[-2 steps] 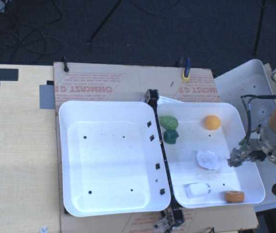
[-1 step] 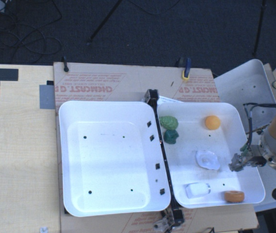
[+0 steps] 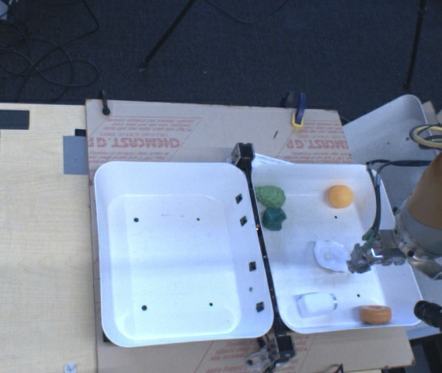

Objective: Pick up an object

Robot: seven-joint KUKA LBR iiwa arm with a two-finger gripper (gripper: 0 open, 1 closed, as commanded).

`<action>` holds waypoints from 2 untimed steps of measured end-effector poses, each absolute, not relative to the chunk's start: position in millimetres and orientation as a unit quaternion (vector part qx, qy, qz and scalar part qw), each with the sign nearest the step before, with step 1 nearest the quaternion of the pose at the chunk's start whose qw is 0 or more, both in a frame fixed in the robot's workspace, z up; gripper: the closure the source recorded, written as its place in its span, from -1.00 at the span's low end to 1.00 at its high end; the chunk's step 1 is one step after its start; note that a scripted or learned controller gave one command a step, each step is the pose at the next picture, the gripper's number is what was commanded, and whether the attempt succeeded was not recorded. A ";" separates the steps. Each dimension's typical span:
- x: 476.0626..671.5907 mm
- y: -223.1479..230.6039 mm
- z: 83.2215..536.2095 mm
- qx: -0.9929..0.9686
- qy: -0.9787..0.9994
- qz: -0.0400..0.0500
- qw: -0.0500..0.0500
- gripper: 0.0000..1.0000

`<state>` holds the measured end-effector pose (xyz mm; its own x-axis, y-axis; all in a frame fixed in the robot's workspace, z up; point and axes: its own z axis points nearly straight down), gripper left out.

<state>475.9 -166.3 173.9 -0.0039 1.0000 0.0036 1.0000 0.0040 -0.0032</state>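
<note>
The right bin (image 3: 306,177) holds several items: a yellow-orange ball (image 3: 340,196) at the back right, a light green lump (image 3: 270,196) and a dark teal lump (image 3: 273,218) by the divider, a round white piece (image 3: 330,255) in the middle, a white block (image 3: 316,304) at the front and an orange ring (image 3: 375,314) at the front right. My gripper (image 3: 359,263) reaches in from the right, low over the bin floor, just right of the round white piece. I see nothing held between its tips.
The left bin (image 3: 120,193) lies beside the right one, with a black divider (image 3: 253,231) between them. Both rest on a cardboard sheet (image 3: 174,134) on the wooden bench. A blue-yellow clamp (image 3: 299,111) grips the cardboard's far edge.
</note>
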 end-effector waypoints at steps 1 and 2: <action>474.6 -86.9 124.3 -0.705 -0.709 0.001 0.005 1.00; 474.7 -92.8 136.5 -0.708 -0.706 0.001 0.003 1.00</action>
